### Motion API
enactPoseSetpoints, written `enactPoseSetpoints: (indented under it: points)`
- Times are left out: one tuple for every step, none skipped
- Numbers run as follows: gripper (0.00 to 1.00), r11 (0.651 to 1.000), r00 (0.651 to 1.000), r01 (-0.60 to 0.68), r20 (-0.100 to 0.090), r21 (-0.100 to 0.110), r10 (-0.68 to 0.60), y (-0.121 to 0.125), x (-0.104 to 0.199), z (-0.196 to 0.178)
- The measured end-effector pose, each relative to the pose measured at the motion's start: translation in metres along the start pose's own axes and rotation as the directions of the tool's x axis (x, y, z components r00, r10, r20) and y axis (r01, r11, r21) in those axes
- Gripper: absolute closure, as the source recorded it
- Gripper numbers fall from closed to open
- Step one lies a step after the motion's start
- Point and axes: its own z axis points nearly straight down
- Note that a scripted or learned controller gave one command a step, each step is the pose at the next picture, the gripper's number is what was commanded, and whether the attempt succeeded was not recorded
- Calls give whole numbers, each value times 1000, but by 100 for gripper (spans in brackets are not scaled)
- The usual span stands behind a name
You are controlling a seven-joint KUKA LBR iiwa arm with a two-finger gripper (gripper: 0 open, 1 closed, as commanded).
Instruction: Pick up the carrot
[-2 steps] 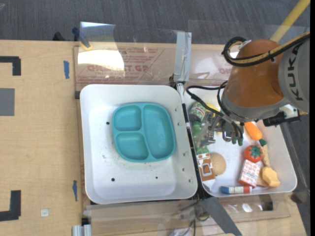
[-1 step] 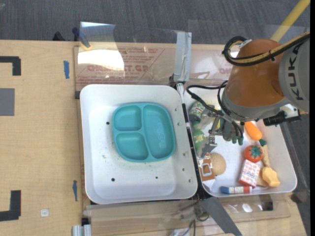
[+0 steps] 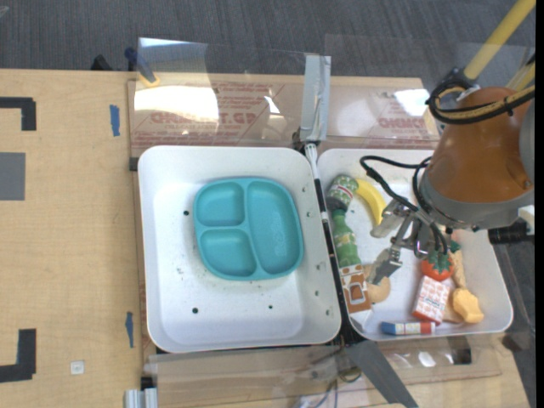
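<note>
1. The arm [image 3: 476, 155] reached in from the right and hung low over the right bin [image 3: 501, 317], because the toy food lay there in one crowded pile.
2. The gripper [image 3: 393, 249] pointed down and to the left, toward the middle of that pile. Its metal parts mixed with black cables, so I could not tell how wide it stood, and I saw nothing clearly held in it.
3. The carrot was hard to name with certainty. My best guess was the small orange-red piece with a green top [image 3: 439, 266], which lay just beside the gripper on its right, partly under the cables.
4. A red and white packet [image 3: 432, 299] lay touching that piece below it, and a yellow lump [image 3: 467, 305] rested near the bin's right wall.
5. A banana [image 3: 371, 201] and a green bottle [image 3: 343, 219] lay along the left wall of the right bin, apart from the carrot, so they probably would not disturb a grasp.
6. The left bin [image 3: 161, 253] carried a blue divided plate [image 3: 248, 228] in its middle, well apart from the arm.
7. In my judgement the pickup was not yet done, and the close neighbours could make a clean grasp difficult.
</note>
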Motion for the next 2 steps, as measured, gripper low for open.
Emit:
enactPoseSetpoints:
  points:
    - [0, 997, 997, -72, 23, -14, 73, -31, 8, 72]
    - [0, 820, 820, -573, 11, -7, 573, -89, -14, 96]
